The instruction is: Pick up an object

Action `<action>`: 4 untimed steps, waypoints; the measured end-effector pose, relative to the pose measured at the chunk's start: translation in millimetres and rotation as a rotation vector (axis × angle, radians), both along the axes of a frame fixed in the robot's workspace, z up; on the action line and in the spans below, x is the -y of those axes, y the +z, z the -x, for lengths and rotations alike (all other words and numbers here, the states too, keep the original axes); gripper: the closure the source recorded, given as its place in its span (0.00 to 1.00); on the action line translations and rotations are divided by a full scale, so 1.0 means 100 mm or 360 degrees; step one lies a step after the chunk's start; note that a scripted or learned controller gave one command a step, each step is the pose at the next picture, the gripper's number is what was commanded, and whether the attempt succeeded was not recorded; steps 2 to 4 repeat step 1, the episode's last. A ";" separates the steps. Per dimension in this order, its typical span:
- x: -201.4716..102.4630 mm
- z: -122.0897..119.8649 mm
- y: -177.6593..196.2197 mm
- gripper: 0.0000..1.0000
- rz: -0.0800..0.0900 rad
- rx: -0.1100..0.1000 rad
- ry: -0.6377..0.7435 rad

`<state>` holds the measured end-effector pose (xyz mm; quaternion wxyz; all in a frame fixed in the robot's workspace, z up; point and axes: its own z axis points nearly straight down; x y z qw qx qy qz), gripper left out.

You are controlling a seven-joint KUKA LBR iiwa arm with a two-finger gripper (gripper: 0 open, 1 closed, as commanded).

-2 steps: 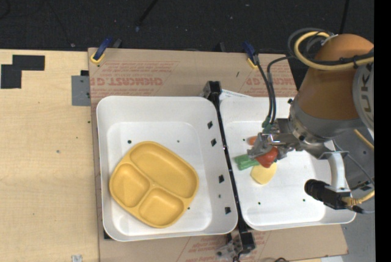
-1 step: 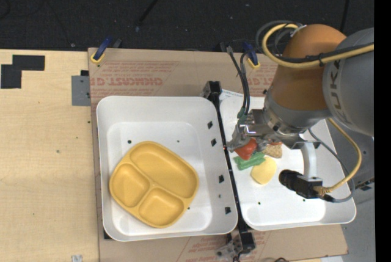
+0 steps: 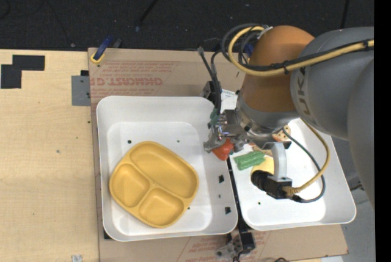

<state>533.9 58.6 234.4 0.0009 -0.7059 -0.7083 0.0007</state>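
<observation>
A small red object (image 3: 223,148) sits at the inner edge of the right bin (image 3: 317,209), just beside a green item (image 3: 247,160). The gripper (image 3: 220,135) hangs right over it, fingers hidden, state unclear. Likely mid-grasp; lifting straight up comes next. A yellow divided plate (image 3: 154,183) fills the left bin (image 3: 122,117).

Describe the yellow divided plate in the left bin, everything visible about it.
The yellow divided plate lies flat, open side up, on the floor of the left bin, toward its front left. It looks like smooth moulded plastic, a rounded shape with raised ridges splitting it into three compartments: one large, two smaller. All three look empty. It sits turned at an angle to the bin walls. Only the bin floor touches it; the gripper is apart from it, to its right.
</observation>
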 end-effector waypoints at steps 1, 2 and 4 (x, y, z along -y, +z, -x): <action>-0.43 -0.18 -0.10 1.00 0.0001 0.0001 -0.0002; -0.43 -0.18 -0.10 1.00 0.0001 0.0001 -0.0002; -0.43 -0.18 -0.10 1.00 0.0001 0.0001 -0.0002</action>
